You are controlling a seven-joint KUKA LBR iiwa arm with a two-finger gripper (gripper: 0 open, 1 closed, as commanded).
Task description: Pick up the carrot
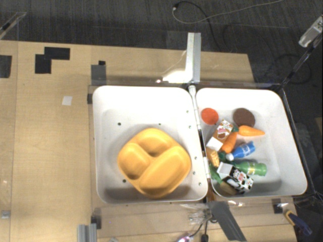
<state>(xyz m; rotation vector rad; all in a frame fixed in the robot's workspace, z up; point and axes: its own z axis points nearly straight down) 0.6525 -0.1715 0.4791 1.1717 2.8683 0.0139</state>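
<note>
Whether the claw is open or closed cannot be told from this view, and nothing here is gripped; the pick looks not yet begun.

The orange tapered toy carrot lies flat in the right shallow white bin, in its upper middle, thick end towards the pile and tip pointing at the bin's right wall; its tip side faces bare floor, which is probably the easiest side to approach from. Just above it, near or perhaps touching, sits a dark brown round disc; at its thick end a shorter orange stick-shaped piece leans diagonally, close enough in colour to be mistaken for the target. Below lie a blue plastic bottle and a green plastic bottle, both on their sides; a black-and-white patterned small box lies at the bottom of the heap; a red-orange round ball rests apart near the divider. The clutter crowds the bin's left half, seemingly tumbled rather than arranged.

The left shallow white bin holds a large yellow sectioned dish, sitting skewed towards the front; both bins rest side by side on a light wooden bench.
</note>
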